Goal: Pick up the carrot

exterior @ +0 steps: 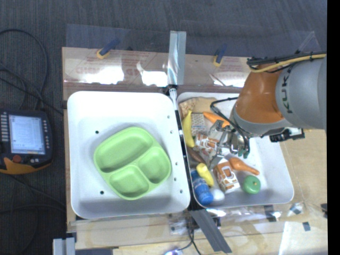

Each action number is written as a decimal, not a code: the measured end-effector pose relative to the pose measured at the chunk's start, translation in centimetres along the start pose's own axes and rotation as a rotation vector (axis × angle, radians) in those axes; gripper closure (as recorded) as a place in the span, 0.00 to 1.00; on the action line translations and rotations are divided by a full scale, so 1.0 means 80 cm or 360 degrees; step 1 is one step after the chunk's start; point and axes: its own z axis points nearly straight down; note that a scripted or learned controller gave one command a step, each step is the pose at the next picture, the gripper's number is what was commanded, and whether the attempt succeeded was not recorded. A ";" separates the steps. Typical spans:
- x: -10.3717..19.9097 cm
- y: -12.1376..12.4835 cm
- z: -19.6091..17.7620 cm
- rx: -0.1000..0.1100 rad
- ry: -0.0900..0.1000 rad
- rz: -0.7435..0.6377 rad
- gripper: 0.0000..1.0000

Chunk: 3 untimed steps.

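Gripper [234,145] of the grey KUKA arm [289,100], with its orange wrist band, hangs low over the clutter in the right-hand shallow white bin [284,179]; whether it is open or closed cannot be made out from above. Its target, the small orange plastic carrot [244,166], lies free on the bin floor just beside and below the tool, between a red-and-white carton [227,177] and a green toy apple [252,184]. A yellow banana [187,129] lies along the divider. The left bin [79,110] holds a green three-section plate [133,162]. Judging by this, the pick is barely begun: descent, grasp and lift all remain.
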 end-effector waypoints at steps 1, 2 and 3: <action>-0.093 -0.015 0.009 0.0004 0.0014 0.0121 0.00; -0.096 -0.014 -0.006 0.0009 0.0004 0.0118 1.00; -0.064 0.043 -0.116 0.0002 0.0019 -0.0035 1.00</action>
